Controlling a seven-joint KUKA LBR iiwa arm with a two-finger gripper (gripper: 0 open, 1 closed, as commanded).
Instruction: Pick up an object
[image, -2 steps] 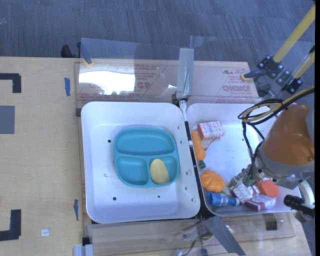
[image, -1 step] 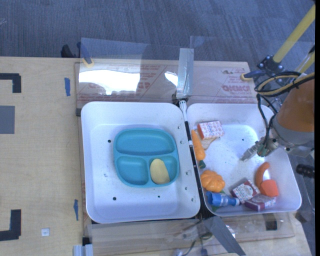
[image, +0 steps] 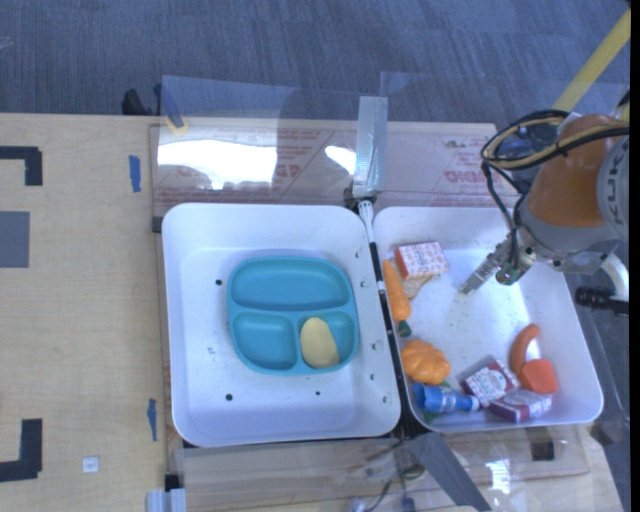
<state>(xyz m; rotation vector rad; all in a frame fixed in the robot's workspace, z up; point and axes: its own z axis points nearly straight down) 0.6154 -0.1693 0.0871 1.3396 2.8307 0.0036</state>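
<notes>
Arm comes in from the right of the frame, gripper (image: 480, 278) hanging over the upper middle of the right bin (image: 585, 345), above bare white floor, nothing between its tips; too small and blurred to tell how wide it is set. Candidates sit around it: small red-and-white box (image: 421, 259) just to its left at the bin's top, carrot (image: 396, 291) along the left wall, orange lump (image: 425, 362) lower centre, blue bottle (image: 446, 401) and red cartons (image: 490, 381) crowded at the bottom, sausage (image: 523, 346) lower right. Left bin (image: 190, 300) holds a teal divided tray (image: 290, 310) with a yellow item (image: 319, 342) in its lower right compartment. Risks: dropping straight down likely closes on nothing; the box leans on the carrot, so a graze could shove both; bottom cluster is tight, fingers may jam.
</notes>
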